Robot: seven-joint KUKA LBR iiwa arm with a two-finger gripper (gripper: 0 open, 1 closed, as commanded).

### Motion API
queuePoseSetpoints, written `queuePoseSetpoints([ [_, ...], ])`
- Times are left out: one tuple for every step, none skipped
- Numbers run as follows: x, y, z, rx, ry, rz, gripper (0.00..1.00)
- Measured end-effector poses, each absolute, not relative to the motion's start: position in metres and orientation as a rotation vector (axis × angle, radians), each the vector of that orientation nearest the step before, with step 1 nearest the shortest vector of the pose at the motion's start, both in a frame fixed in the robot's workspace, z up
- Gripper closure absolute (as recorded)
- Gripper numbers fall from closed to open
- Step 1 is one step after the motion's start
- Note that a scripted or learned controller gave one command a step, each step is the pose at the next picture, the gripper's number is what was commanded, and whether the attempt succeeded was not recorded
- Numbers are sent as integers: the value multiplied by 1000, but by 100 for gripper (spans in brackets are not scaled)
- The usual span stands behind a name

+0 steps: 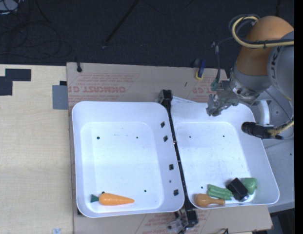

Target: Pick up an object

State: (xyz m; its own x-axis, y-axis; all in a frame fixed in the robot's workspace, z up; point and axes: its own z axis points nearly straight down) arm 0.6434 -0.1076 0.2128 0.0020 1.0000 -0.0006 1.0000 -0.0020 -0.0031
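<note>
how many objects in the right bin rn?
4, all clustered at the right bin near edge: tan pear-shaped piece, green pods, black block, green piece behind it. The pile overlaps, so more may be hidden.

From here the one bit of lettering sits on the cardboard sheet (pixel 123 83) under the two bins: red print along its far edge, upside down to me and mirrored-looking (too faint to spell out with any confidence). More red print peeks out at the sheet's near edge, cut off by the bins and unreadable. Nothing else carries legible writing.
</note>
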Motion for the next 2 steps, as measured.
queuePoseSetpoints([
  [645, -56, 294, -2218, -2228, -5, 100],
  [643, -80, 265, -2222, -2218, 6, 100],
])
